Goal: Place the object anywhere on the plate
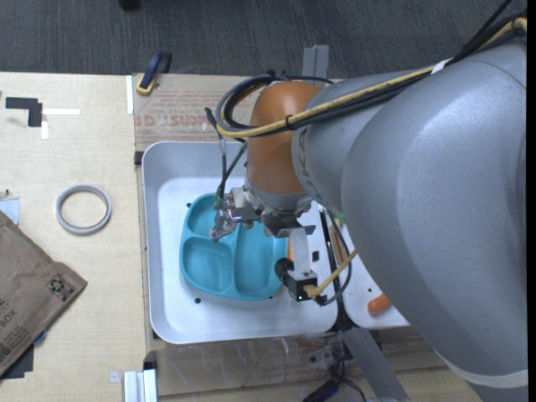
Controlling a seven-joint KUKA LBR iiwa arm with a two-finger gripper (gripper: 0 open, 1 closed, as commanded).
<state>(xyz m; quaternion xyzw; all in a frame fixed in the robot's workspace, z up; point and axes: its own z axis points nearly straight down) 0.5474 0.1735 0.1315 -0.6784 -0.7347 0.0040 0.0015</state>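
Observation:
A blue divided plate (219, 262) lies in the left white bin (172, 308), slightly left of the bin's middle. My gripper (224, 221) hangs low over the plate's upper part, near the ridge between its compartments. The arm's orange band and grey body cover the space to the right of it. I cannot make out anything held at the gripper's tip. A small orange object (378, 304) lies in the right bin, just past the arm's lower edge, and is partly hidden by the arm.
A ring of tape (84, 208) and a brown paper bag (29, 296) lie on the wooden bench left of the bins. A blue clamp (154, 69) sits at the cardboard's far corner. Cables (327, 266) hang beside the wrist.

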